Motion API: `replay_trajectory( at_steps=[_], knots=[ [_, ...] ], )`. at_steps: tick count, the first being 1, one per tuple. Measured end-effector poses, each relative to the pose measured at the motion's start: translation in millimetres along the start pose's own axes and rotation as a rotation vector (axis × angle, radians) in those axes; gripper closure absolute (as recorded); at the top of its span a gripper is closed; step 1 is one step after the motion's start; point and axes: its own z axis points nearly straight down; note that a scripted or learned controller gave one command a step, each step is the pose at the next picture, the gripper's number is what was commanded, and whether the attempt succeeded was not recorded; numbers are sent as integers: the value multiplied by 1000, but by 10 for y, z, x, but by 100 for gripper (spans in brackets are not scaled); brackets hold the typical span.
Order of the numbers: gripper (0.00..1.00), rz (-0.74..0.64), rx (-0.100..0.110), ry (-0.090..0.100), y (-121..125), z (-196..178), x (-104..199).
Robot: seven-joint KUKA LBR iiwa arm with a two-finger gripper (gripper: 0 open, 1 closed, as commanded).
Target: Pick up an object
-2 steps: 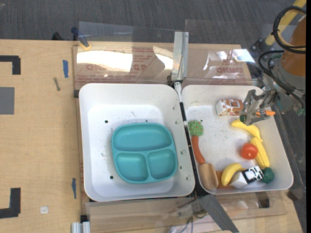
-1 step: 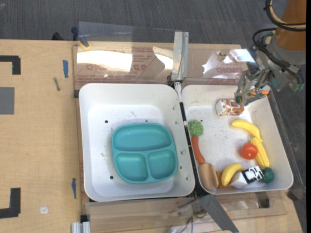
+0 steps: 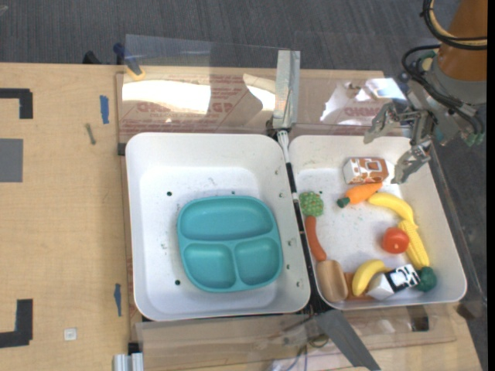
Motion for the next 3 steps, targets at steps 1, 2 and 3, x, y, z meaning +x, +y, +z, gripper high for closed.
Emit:
replay_trajectory(
  at_steps=[1,2,3],
  knots=[
    [0,-65,-11,16,38,1422,-318],
    [0,-145,1,0,273,1643,-97],
    [0,62,1,-1,544,1629,326]
  ],
)
